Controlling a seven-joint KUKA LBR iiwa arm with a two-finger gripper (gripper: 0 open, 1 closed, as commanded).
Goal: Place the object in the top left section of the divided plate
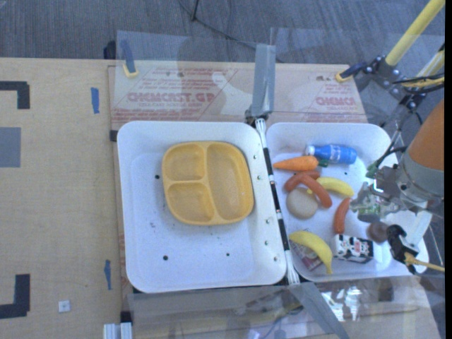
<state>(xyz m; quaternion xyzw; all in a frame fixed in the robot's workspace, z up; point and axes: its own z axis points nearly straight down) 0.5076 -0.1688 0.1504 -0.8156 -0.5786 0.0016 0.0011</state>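
Observation:
The yellow divided plate (207, 183) lies in the left bin (141, 260), with two small sections on its left and one long section on its right. All its sections hold nothing. My gripper (372, 205) hangs low over the right side of the right bin (282, 134), beside a red sausage (341, 215) and above a dark brown piece (378, 232). Other food in that bin: a carrot (296, 164), a blue bottle (333, 152), a curved red sausage (309, 186), a small banana (335, 186), a beige round item (302, 203), a larger banana (314, 246) and a cow-patterned carton (353, 248).
The ridge between the two bins (272, 189) runs between the plate and the food. The grey arm with its orange band (429, 147) fills the right edge. Cables and a yellow pole (417, 23) sit at the upper right. A clear sheet stands behind the bins.

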